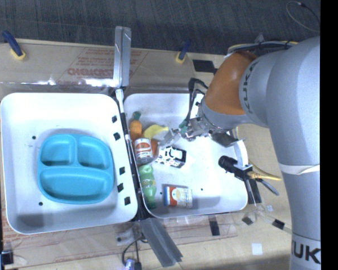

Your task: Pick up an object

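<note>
Camera view puts your gripper (187, 129) low over the right bin (228, 198), near its upper middle, with the grey wrist crowding in from the right. Whether it is open or closed you cannot tell from here; the wrist covers too much. Nearest to it is the yellow object (155, 131), just to its left, possibly touching the tip. Below that sit a small black-and-white item (173, 156), an orange-labelled can (143, 149), a green bottle (147, 183) lying along the bin's left wall, and a can on its side (177, 196) near the bottom edge. A blue divided tray (76, 168) rests in the left bin (14, 162).
</note>
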{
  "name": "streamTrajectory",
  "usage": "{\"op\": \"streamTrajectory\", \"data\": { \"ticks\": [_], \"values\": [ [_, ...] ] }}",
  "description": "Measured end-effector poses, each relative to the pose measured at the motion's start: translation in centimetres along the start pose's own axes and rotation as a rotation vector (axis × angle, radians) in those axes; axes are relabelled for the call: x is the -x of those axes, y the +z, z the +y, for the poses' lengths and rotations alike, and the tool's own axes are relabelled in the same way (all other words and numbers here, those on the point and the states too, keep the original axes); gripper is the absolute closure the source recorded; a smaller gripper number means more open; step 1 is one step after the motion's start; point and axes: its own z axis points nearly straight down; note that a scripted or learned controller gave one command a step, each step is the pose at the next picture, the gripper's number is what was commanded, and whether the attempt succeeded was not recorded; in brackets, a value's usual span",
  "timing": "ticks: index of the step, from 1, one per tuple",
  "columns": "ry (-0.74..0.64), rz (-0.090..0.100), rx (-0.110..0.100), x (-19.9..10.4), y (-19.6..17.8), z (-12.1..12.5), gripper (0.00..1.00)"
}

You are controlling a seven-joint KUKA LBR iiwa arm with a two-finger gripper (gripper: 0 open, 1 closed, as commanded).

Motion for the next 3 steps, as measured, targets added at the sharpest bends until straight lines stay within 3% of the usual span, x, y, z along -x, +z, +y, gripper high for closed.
{"op": "streamTrajectory", "data": {
  "ticks": [1, 2, 3],
  "values": [
    [-0.026, 0.004, -0.007, -0.6, 2.7, 7.9, 0.00],
    [0.180, 0.005, -0.012, -1.9, 2.8, 3.8, 0.00],
    [0.175, 0.007, -0.014, -2.0, 1.8, 3.9, 1.00]
  ]
}}
